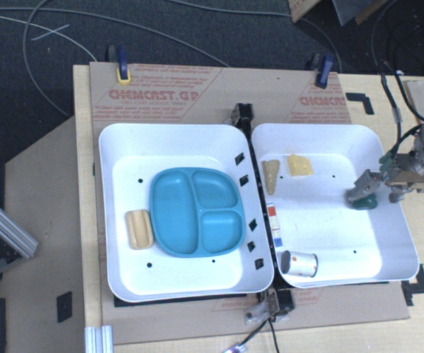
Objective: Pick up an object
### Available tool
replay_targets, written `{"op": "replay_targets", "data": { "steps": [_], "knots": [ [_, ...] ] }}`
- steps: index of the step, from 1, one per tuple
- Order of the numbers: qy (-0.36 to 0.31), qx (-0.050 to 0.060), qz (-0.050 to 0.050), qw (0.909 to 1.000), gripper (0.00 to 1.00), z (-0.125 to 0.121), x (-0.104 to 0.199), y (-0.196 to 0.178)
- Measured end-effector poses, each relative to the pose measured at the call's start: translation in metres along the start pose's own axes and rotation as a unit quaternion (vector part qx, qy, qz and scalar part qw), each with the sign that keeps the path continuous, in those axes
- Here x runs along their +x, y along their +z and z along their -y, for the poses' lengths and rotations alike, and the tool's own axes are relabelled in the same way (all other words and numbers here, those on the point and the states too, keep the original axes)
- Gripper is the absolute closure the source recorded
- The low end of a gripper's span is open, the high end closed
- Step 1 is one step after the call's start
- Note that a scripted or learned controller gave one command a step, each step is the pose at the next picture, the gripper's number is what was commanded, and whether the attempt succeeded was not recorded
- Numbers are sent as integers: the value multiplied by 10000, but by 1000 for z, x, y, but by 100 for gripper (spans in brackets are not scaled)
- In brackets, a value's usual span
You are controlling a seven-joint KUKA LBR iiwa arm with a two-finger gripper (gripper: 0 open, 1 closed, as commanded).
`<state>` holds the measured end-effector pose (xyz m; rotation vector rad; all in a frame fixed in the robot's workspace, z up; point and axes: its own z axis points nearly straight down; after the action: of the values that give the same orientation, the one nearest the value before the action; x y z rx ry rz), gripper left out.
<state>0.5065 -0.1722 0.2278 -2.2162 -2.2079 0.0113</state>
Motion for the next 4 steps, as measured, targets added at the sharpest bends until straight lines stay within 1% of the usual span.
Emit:
{"op": "replay_targets", "data": {
  "steps": [1,2,3,4],
  "knots": [
    [-20,-67,15,10000,0,-3,1,-7],
    [-11,-43,6,10000,0,7,-4,45],
    [-20,-34,1,10000,0,8,4,107],
    [-18,-50,6,10000,0,8,5,145]
  ]
}}
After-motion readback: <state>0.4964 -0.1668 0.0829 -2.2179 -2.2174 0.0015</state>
